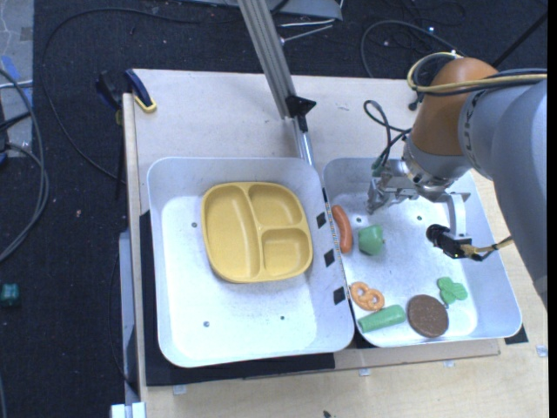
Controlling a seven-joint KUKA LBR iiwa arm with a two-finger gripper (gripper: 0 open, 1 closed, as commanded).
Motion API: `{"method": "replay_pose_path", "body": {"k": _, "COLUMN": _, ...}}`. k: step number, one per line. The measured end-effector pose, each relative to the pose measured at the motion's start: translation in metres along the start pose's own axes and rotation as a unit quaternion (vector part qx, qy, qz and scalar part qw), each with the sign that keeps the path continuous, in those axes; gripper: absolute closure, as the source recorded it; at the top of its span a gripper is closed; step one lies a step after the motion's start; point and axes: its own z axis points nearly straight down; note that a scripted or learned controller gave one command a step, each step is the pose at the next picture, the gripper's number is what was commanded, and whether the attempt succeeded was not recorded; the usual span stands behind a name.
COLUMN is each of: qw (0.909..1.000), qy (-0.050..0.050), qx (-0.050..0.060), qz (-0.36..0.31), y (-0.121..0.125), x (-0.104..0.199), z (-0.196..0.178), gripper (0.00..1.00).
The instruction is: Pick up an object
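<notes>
- The bench [218, 111] carries two shallow white bins side by side, the left bin [174, 320] and the right bin [487, 320], touching along their inner edges.
- The grey arm [505, 129] comes in over the right bin's far right corner, its orange band [444, 103] above the wrist.
- The gripper [379, 200] hangs over the far left part of the right bin, pointing down toward the bin floor.
- Nothing shows between its tips, and whether they are apart or together I cannot tell from this angle.
- A small green block [372, 239] lies just below the gripper in the view, near the bin's left edge, apart from the tips.
- An orange sausage [343, 228] lies lengthwise along the right bin's left edge, just beside the green block.
- An orange pretzel [367, 298] sits near the near left corner of the right bin.
- A long green piece [381, 318] lies just nearer than the pretzel, along the near edge.
- A brown round disc [427, 315] rests beside the long green piece, at the near edge.
- A small green leafy item [452, 291] sits just right of the disc.
- A yellow divided tray [258, 232] with three compartments lies in the left bin, toward its far right corner.
</notes>
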Motion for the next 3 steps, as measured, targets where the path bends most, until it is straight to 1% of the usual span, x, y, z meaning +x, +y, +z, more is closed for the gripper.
{"method": "replay_pose_path", "body": {"k": 1, "qw": 1.0, "qy": 0.0, "qx": -0.002, "qz": 0.0, "y": 0.001, "x": -0.002, "z": -0.064, "gripper": 1.0}}
{"method": "replay_pose_path", "body": {"k": 2, "qw": 1.0, "qy": 0.0, "qx": -0.002, "qz": -0.001, "y": 0.003, "x": -0.003, "z": -0.119, "gripper": 1.0}}
{"method": "replay_pose_path", "body": {"k": 3, "qw": 1.0, "qy": 0.002, "qx": 0.001, "qz": -0.004, "y": -0.02, "x": 0.044, "z": -0.131, "gripper": 1.0}}
